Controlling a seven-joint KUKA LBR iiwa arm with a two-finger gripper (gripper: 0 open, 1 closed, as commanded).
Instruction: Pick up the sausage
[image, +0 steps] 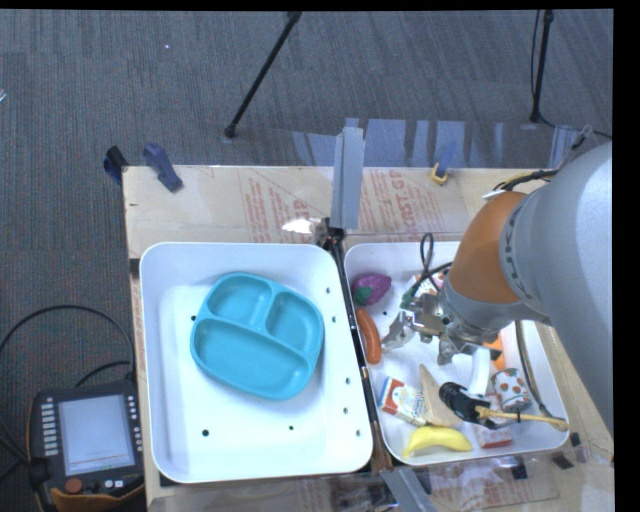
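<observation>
A grey carpeted floor is seen around a cardboard-topped bench (240, 205), on which two shallow white bins are set side by side so that things can be carried from one to the other. The left bin (170, 400) is occupied by a blue divided plate (258, 335), laid flat near its middle. The right bin (548, 370) is crowded: a purple, onion-like toy (371, 288) is found at its upper left corner, a banana (438, 440) at its lower edge, and a small red-and-white carton (398, 398) just above the banana, with further small items heaped toward the lower right, too tangled to be named. The sausage (369, 336), orange-red and elongated, is laid lengthwise close against the left wall of the right bin, just below the purple toy and apart from the heap, so that it is reachable from its right side but hemmed by the wall on its left. The arm is brought in from the right, and the gripper (420, 328) is held low over the bin, just beside the sausage and to its right; its metal fingers (398, 328) are seen spread apart, with nothing between them. The grasp is judged not yet made: the gripper would need to be shifted leftward and lowered, and the closeness of the wall is judged a likely obstacle to the far finger.
</observation>
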